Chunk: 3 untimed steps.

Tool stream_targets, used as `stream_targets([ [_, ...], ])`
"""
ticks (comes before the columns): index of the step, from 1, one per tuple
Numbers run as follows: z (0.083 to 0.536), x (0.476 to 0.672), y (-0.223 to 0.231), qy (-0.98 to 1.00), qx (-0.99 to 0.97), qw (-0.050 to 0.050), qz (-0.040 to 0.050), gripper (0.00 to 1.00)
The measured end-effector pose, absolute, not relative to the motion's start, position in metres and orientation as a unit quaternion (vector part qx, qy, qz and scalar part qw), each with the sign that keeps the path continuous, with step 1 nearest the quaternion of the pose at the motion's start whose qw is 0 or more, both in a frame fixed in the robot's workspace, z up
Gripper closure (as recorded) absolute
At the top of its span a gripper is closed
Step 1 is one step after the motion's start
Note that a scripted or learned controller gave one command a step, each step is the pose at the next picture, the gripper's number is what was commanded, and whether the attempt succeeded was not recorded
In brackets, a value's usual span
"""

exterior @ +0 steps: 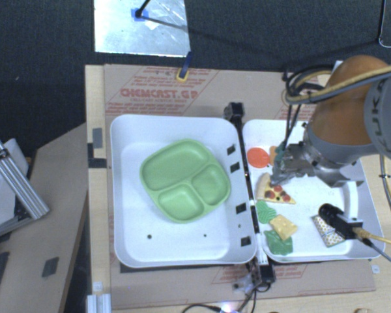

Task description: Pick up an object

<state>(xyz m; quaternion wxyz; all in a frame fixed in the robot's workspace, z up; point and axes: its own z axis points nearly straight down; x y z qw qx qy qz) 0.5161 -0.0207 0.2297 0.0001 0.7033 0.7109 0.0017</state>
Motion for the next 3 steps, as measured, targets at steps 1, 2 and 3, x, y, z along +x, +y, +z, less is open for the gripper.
stream_targets([
  [1, 0.235, 0.506, 0.029, 0.711, 0.703, -0.001, 0.0014, 1.0],
  [2, 0.236, 0.506, 0.089, 0.711, 0.703, -0.001, 0.0015, 1.0],
  [3, 0.217, 0.502, 0.093, 0.709, 0.705, 0.0, -0.0002, 1.0],
])
